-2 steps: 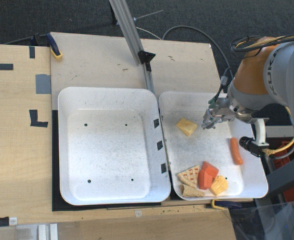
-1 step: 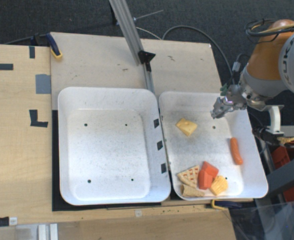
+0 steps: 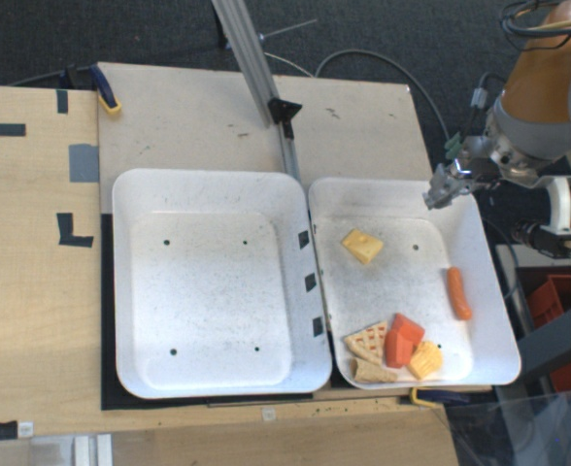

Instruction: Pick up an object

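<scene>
The worktop (image 3: 33, 260) fills the frame, pale wood at the left and a lighter board behind. On it two shallow white bins stand side by side and touch along their inner edges. The left bin (image 3: 135, 260), in the centre-left of the frame, carries no objects. The right bin (image 3: 480, 260), in the centre-right, holds all of them.

The arm (image 3: 538, 76) enters from the upper right corner of the frame. The gripper (image 3: 443, 190) hangs over the upper right corner of the right bin, close to the rim. It is small and dark here, and the state of the gripper cannot be told.

The things to pick up are well apart from the gripper. A red-orange block (image 3: 402, 340) lies at the lower edge of the right bin, touching a waffle-like piece (image 3: 368, 343) on its left and a small yellow piece (image 3: 425, 361) on its right. A yellow cheese-like wedge (image 3: 362, 246) lies alone in the upper middle of that bin. A thin orange carrot (image 3: 458, 293) lies alone near the right wall.

The risks seem these: the carrot is near the wall, so the gripper may hit the rim. The lower cluster is tight, so a grasp may push neighbours or take two. The wedge looks the safest choice.
</scene>
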### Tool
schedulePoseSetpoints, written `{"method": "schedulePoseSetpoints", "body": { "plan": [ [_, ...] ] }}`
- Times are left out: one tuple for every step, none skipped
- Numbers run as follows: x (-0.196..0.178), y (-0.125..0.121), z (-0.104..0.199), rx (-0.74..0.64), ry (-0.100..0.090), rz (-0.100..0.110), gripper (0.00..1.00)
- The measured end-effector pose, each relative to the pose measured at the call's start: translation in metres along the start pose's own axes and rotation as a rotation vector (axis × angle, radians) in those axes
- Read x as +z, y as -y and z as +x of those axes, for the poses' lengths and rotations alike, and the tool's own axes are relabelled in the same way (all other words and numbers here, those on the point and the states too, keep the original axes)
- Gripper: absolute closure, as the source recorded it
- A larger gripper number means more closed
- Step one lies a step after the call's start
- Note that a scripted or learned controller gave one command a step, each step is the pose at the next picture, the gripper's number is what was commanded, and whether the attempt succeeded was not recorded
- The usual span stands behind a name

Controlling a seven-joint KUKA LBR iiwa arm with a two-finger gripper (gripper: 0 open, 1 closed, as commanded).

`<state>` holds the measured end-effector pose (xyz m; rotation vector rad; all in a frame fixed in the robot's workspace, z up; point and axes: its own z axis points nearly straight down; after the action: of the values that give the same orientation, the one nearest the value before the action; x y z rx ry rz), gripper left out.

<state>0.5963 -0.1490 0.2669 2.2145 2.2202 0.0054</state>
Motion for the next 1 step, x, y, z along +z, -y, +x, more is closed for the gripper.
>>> {"method": "schedulePoseSetpoints", "body": {
  "plan": [
    [0.0025,-0.0001,0.0002,0.001,-0.001,0.008,1.0]
  ]
}}
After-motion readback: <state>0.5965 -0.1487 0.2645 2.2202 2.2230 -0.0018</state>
